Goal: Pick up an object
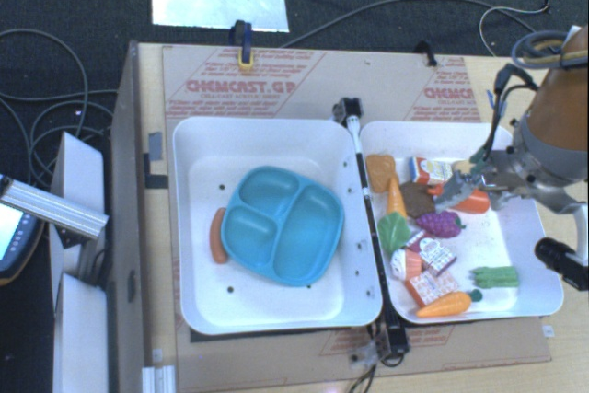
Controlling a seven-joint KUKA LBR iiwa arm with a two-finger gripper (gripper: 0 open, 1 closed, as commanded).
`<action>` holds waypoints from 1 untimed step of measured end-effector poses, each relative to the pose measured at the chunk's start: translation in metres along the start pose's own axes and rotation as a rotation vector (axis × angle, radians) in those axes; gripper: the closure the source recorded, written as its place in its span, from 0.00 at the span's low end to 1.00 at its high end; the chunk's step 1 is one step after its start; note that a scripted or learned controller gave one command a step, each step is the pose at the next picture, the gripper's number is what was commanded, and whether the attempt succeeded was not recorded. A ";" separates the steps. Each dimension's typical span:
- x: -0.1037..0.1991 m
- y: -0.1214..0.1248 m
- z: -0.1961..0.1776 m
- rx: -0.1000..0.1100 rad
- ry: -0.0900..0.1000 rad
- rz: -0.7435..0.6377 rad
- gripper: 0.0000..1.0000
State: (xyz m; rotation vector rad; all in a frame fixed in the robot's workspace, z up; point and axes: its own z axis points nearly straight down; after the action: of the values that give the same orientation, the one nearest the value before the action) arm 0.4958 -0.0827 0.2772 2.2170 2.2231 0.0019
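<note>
My gripper (457,189) hangs over the upper middle of the right bin (538,290), at the end of the grey arm with its orange band (560,110). It sits right over a red-orange piece (476,202), beside a brown piece (416,200) and purple grapes (440,223). Nothing is visibly held. Other toy foods lie around it: an orange bread slice (379,168), a carrot (396,196), a green leaf (393,231), a white and red carton (433,170), small red and white boxes (426,260), a second carrot (444,305) and a green piece (494,275).
The left bin (198,198) holds a blue divided plate (281,224) and a reddish sausage (218,236) at its left. A black clip (350,110) sits on the rim between the bins. Cables run around the bench.
</note>
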 end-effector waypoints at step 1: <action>-0.028 0.002 0.085 0.003 0.000 0.002 0.00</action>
State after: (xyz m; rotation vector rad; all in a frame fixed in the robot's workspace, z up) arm 0.4982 -0.1108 0.1917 2.2204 2.2229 -0.0009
